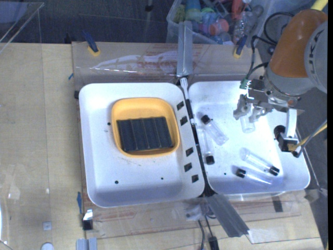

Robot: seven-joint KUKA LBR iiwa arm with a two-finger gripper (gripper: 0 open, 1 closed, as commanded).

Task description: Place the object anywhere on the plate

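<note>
1. While the arm reaches in from the right, its end effector [248, 113] hovers over the right bin [296, 178]; I cannot tell its opening.
2. Clear tubes [258, 163] lie lower right.
3. Yellow plate [120, 108] sits in the left bin [99, 186].

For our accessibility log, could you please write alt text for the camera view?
The arm's tool hovers over the right bin, where clear tubes with black caps lie scattered. The left bin holds a yellow plate bearing a dark ridged block.
</note>
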